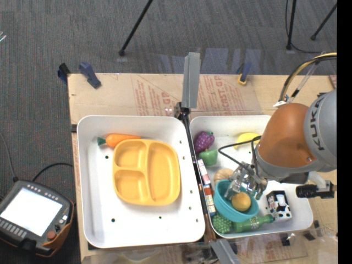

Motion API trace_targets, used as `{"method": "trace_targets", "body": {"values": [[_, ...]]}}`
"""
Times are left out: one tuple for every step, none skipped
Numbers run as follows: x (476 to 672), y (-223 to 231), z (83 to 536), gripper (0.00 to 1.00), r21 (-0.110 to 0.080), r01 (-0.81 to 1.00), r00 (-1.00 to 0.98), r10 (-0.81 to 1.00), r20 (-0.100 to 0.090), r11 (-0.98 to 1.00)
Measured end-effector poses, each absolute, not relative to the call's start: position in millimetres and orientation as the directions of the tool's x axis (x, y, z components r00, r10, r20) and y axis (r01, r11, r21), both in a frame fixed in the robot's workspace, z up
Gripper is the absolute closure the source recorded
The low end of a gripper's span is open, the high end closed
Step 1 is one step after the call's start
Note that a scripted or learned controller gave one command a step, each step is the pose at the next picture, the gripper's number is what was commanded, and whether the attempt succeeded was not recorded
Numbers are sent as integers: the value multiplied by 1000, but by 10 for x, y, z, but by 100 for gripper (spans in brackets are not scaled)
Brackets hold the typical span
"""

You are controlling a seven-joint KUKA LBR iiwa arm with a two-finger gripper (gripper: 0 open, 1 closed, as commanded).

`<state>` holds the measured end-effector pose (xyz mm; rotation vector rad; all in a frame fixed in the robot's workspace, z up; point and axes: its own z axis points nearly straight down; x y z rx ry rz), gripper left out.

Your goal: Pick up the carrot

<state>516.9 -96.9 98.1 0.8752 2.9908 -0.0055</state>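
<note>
The carrot (120,139), orange with a green stub, lies in the left bin (93,202) along the far edge of a yellow divided plate (147,171). My gripper (246,185) hangs over the right bin (300,216), far to the right of the carrot. It sits just above a teal bowl (226,202) that holds an orange ball (241,201). Nothing shows between its fingers, and their spacing is too cluttered to read.
The right bin also holds purple grapes (203,141), a green pepper (208,157), a yellow piece (247,139), a beige item (223,175), a green cob-like toy (221,223), and a small black-and-white toy (279,205). A grey post (191,81) stands behind the bins.
</note>
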Motion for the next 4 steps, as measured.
{"method": "trace_targets", "body": {"values": [[4927,-1356,2827,100,2,407,-913,407,-10,913],[4912,-1350,2787,0,1,407,-913,407,0,913],[4777,-801,3263,0,3,446,-895,446,-4,895],[4765,-618,2953,0,-1,496,-868,496,3,868]]}}
